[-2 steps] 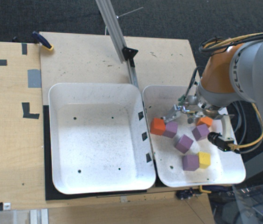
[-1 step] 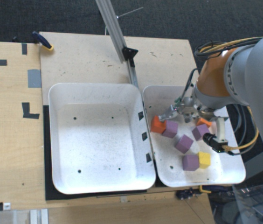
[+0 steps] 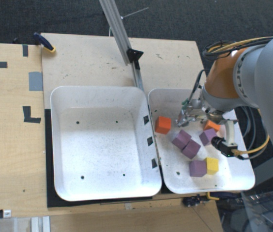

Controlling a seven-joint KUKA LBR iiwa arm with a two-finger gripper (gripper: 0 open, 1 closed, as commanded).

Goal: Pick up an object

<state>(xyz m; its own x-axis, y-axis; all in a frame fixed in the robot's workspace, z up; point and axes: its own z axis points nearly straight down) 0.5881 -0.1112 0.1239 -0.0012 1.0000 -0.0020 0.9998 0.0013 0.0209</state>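
Note:
The right bin [image 3: 233,180] holds several small blocks. An orange cube [image 3: 163,125] lies near its left wall. Two purple blocks [image 3: 181,139] [image 3: 191,149] touch each other in the middle, and a third purple block [image 3: 198,168] sits beside a yellow cube [image 3: 212,165] nearer the front. Another purple block [image 3: 207,137] and an orange piece [image 3: 212,125] lie partly under the wrist. My gripper [image 3: 186,118] hangs low over the bin, just right of the orange cube and above the purple pair, with nothing visibly held.
The left bin [image 3: 59,129] stands beside the right one. A slanted metal rail [image 3: 119,28] crosses the back of the bench. Cables [image 3: 252,144] loop at the right bin's right edge.

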